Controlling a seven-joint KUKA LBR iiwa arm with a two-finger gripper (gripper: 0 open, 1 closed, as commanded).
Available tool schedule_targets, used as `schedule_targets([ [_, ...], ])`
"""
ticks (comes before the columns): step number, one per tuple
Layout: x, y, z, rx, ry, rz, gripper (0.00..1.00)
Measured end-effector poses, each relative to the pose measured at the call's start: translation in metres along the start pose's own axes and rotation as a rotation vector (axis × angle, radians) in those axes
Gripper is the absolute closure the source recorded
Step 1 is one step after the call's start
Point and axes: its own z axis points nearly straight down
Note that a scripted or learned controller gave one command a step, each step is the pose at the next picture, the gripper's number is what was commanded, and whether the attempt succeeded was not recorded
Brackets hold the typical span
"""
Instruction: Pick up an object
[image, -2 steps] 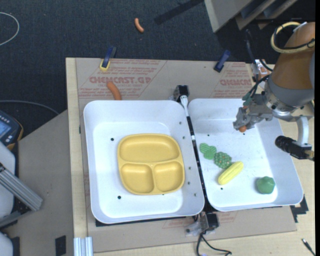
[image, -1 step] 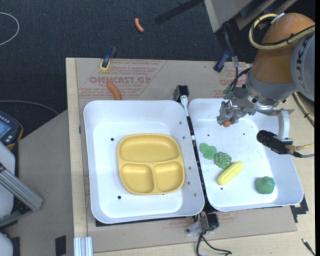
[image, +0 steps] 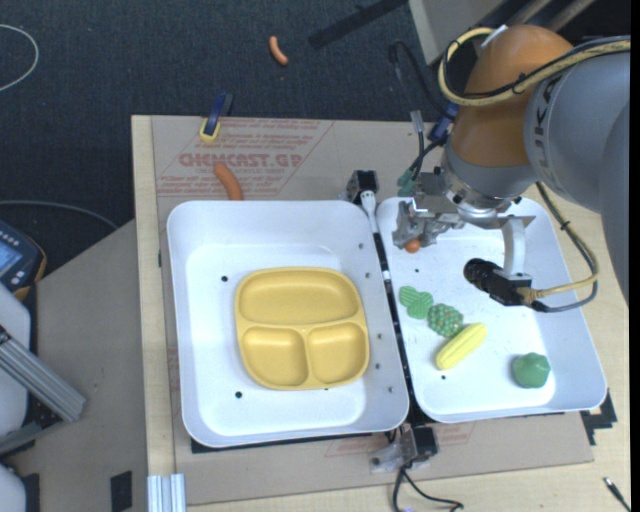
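While the claw (image: 416, 230) hangs low over the far left corner of the right bin (image: 570, 395), a small orange piece (image: 410, 243) lies directly beneath it and looks to be the thing it is after. That piece rests on the bin floor, close to the wall shared with the left bin (image: 185, 300). The claw's own body hides part of the piece, so I cannot tell whether the claw is open or closed, or whether it has hold of anything.

I judge the step in hand to be the grasp itself. To do it well, the claw should sit squarely over the orange piece, with the side nearest the shared wall kept off that wall so nothing jams on the way down. It should go low enough to close around the middle of the piece, not its top. The piece is small and looks rounded, so an off-centre squeeze could push it sideways. The lift should then go straight up, away from the wall.

Two green pieces (image: 430, 308), a yellow corn cob (image: 461, 345) and a green lump (image: 531, 370) lie nearer in the same bin, well apart from the claw, so they should not interfere. A yellow divided plate (image: 300, 327) sits in the left bin.
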Motion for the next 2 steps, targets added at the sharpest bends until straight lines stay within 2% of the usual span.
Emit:
schedule_targets([
  [1, 0.002, -0.006, -0.020, -0.003, -0.001, 0.005, 1.00],
  [2, 0.002, -0.002, 0.000, 0.005, -0.002, 0.006, 1.00],
])
